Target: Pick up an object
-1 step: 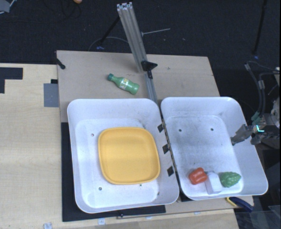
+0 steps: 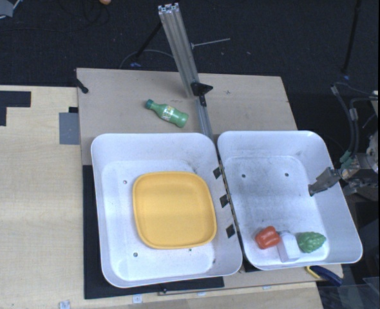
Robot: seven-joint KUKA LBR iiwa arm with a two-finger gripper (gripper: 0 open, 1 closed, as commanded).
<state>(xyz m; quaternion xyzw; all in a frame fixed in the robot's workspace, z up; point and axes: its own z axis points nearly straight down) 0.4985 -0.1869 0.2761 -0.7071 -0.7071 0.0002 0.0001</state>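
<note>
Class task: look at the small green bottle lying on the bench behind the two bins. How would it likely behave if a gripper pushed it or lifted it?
The green bottle lies on its side, so a sideways push would probably roll it. It looks small, likely light. Its rounded body may slip between fingers.

Red pepper (image 2: 267, 237), white block (image 2: 287, 247), green lump (image 2: 311, 241) in right bin (image 2: 270, 148)

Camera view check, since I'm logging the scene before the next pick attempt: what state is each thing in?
Yellow plate: lying flat in the left bin.
Green bottle: on its side on the bench, outside the bins.
Red pepper: resting in the right bin, near the front.
Green object: resting in the right bin, beside a white object.
Tool: over the right bin's right edge, holding nothing.
</note>
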